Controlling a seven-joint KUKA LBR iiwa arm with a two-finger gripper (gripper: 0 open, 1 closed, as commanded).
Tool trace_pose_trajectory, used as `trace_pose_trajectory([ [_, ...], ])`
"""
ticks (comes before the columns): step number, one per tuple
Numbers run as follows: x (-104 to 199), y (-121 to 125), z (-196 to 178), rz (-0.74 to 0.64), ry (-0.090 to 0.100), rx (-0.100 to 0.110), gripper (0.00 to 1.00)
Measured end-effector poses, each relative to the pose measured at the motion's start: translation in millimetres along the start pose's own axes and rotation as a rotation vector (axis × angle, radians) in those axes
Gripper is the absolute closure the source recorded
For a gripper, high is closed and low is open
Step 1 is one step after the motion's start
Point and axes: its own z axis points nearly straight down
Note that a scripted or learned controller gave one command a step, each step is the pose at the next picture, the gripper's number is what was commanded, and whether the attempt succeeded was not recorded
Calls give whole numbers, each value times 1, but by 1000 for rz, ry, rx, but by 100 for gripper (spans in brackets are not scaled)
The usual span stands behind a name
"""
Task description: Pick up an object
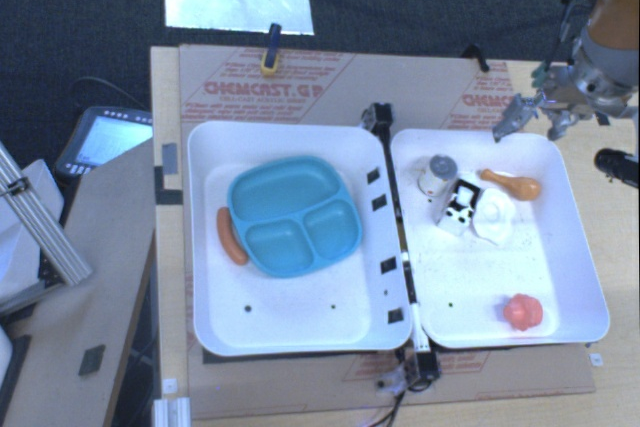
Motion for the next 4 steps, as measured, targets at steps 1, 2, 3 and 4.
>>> trace_pose_trajectory([
  [1, 0, 2, -8, -2, -2, -12, 0],
  [2, -1, -2, 53, 0, -1, -8, 0],
  [3, 7, -3, 112, -3, -1, -8, 0],
  [4, 5, -1, 131, -2, -5, -19, 0],
])
